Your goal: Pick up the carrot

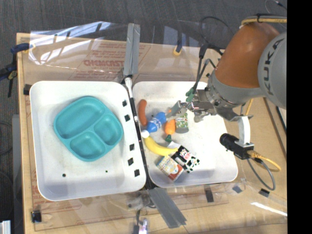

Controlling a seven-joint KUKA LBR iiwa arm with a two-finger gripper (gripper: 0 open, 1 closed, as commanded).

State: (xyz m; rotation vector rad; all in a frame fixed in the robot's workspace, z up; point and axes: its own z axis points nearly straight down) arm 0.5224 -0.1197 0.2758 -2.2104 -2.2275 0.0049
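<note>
The carrot (169,126) sits in the right bin (214,169), just right of the blue bottle (155,122), w/ a small can (182,125) touching its right side and the banana (157,146) just below. The gripper (187,107) hovers just above-right of the carrot, over the can. Fingers look slightly apart w/ nothing between them, though the clutter makes that hard to read. Looks like the approach step, no grasp yet. Next it'd need to shift left, clear of the can, then drop onto the carrot.
</note>
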